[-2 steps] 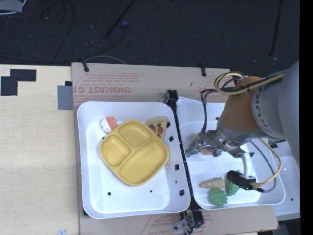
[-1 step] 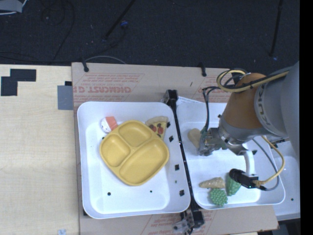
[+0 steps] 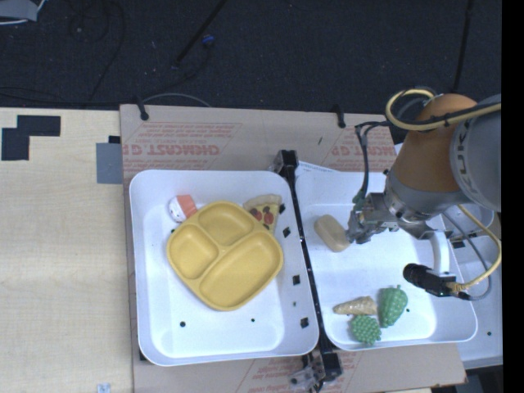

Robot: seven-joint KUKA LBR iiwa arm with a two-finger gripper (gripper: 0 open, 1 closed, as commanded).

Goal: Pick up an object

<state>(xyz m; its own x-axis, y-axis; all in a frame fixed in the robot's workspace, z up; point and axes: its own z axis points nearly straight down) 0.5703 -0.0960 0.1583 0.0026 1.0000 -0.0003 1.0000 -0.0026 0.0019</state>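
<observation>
Nearest the camera, at the front of the right bin [image 3: 458,334], lay three small toy foods close together: a round green piece [image 3: 365,329], a taller knobbly green piece [image 3: 393,305] just beside it, and a pale cone-like piece [image 3: 356,306] touching or almost touching them. Further back in that bin, near the divider, sat a tan lump [image 3: 331,232], like a potato or bread roll, and the gripper [image 3: 363,228] hung right beside it on its right; whether its fingers were spread or closed could not be made out, and nothing showed between them. That lump looked the likely target. It seemed light, probably hollow plastic or foam, smooth and rounded, so apt to roll or squirt out of a pinch; taking it across its narrow middle looked safest. The bin floor was slick white plastic, shallow-walled, giving little friction. In the left bin [image 3: 151,318] a yellow divided plate [image 3: 225,255] lay well apart from the arm, with a pizza slice [image 3: 264,210] and a small red-and-white piece [image 3: 180,208] at its far rim. Cardboard [image 3: 221,142] lay under the bins, and dark floor with cables behind.
</observation>
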